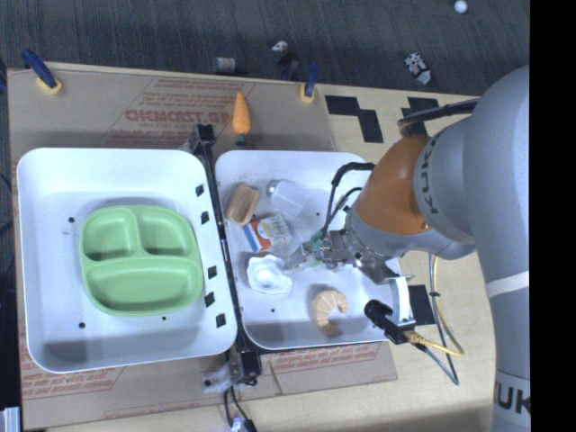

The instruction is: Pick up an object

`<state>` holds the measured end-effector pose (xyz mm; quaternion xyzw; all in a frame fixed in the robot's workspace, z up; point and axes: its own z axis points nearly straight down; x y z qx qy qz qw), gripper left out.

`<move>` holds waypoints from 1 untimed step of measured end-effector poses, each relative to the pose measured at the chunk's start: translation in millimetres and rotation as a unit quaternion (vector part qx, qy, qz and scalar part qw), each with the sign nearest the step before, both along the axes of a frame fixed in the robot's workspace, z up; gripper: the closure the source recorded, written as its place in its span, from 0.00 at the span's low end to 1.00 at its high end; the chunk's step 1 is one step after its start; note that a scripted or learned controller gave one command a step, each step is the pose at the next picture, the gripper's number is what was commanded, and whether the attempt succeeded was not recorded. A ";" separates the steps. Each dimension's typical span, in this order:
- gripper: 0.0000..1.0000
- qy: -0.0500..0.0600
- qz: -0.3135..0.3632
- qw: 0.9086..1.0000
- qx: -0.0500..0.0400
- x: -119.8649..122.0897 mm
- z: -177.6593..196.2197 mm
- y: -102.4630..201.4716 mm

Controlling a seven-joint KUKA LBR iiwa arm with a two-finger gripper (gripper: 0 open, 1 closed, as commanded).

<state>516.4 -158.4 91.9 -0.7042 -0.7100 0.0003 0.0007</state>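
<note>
The right bin (270, 336) holds several small objects: a tan bread piece (241, 203), a clear plastic bottle (284, 194), a red-and-blue packet (260, 234), a white crumpled item (267, 274) and a croissant (328, 306). My gripper (317, 250) reaches in from the right, low over the bin's middle, just right of the packet and above the croissant. The wrist and cables cover its fingers. I see no object lifted off the bin floor.
The left bin (45, 187) holds a green divided plate (140, 258). An orange carrot toy (241, 113) lies on the cardboard behind the bins. The arm's grey body and orange band (396, 192) cover the right bin's right side. Blue clamps sit at the cardboard's back edge.
</note>
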 end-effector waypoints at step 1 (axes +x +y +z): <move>1.00 0.000 0.003 1.000 0.000 0.5 10.3 -0.3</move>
